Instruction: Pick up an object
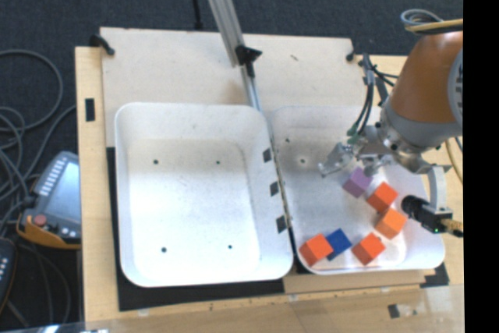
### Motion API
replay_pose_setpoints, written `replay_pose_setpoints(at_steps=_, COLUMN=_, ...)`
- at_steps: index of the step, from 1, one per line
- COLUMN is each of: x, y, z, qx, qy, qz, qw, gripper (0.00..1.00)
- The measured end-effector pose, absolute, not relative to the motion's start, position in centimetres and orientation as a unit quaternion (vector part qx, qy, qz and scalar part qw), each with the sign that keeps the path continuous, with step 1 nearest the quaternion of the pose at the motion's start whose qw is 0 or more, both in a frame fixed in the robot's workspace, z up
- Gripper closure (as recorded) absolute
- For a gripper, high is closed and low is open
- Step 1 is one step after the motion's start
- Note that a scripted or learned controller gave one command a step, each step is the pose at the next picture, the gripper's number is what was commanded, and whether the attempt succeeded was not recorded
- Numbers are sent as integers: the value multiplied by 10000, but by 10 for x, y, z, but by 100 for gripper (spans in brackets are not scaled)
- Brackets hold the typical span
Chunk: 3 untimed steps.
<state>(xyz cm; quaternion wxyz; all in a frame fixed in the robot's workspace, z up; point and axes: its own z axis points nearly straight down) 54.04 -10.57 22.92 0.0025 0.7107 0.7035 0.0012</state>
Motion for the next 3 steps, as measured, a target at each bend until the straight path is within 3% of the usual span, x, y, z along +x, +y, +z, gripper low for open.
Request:
replay_pose_setpoints(at_steps=1, x=571, y=-158, z=216, qx=7080, qy=7062, qz=-4, qw=20, gripper=0)
replay_pose_setpoints(at_steps=2, x=572, y=-211, z=152, qx=7087, qy=7055, qz=-23, qw=-4, gripper=0)
replay_pose_setpoints(at_steps=3, x=630, y=-200, z=119, qx=7057, qy=7086, qz=2, qw=14, gripper=0)
